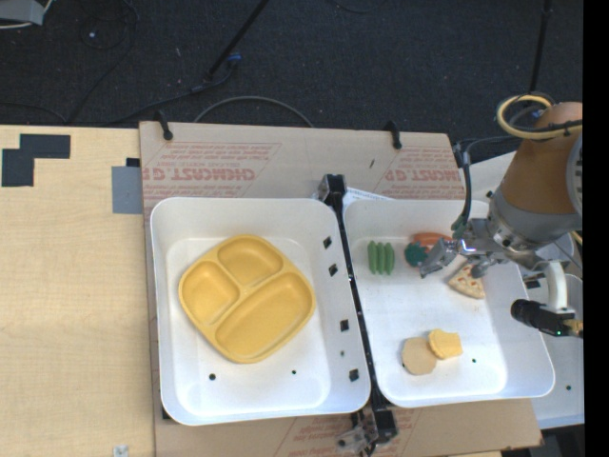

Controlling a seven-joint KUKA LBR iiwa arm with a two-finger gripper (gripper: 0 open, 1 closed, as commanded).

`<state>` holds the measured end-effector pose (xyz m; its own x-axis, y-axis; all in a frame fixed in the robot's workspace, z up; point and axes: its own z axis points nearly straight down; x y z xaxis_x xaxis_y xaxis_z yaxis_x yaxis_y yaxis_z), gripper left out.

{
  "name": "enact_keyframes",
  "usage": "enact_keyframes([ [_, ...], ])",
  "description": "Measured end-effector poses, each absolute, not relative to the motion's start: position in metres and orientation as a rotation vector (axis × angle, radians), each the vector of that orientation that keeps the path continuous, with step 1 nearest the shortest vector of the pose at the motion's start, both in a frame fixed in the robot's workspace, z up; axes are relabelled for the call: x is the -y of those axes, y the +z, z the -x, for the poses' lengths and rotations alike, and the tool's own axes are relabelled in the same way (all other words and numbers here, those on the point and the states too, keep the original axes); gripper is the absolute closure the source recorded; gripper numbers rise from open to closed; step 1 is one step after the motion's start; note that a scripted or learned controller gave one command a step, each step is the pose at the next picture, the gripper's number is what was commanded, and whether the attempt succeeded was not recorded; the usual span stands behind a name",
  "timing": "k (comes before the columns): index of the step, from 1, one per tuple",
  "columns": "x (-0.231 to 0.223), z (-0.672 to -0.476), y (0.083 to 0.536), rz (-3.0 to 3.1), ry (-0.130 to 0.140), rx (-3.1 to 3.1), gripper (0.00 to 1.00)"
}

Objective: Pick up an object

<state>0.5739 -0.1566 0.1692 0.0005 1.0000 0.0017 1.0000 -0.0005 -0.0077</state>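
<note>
A pizza-slice toy (467,283) is lying near the right wall of the right bin (519,374), its upper edge tucked under the metal fingers of the gripper (457,255), so part of its outline is hiding from view. Just left of the gripper, a teal-and-orange toy (422,248) is sitting on the bin floor; its shape is hard to make out, and it is impossible to tell whether a fingertip is touching it. The fingers are blurring into one another and into the toys beneath them, so whether they are standing apart or together cannot be told, and nothing is showing clearly between them. Farther left in the same bin, a small green ridged piece (382,257), perhaps a bundle of beans, is resting well apart from the others. Toward the bin's near side, a tan round cookie-like disc (417,355) and a yellow chunk (444,344) are lying against each other, the yellow one overlapping the disc's edge. The arm (538,184) is reaching in from the right, its orange band being cut off at the frame's edge. In the left bin (176,388), a yellow divided plate (246,296) with three compartments is lying flat and slightly turned.
</note>
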Motion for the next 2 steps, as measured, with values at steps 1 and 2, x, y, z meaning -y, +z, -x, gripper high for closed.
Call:
enact_keyframes([
  [1,0.148,-0.576,0.121,2.216,0.005,2.218,0.00],
  [2,0.147,-0.576,0.086,2.218,0.004,2.218,0.00],
])
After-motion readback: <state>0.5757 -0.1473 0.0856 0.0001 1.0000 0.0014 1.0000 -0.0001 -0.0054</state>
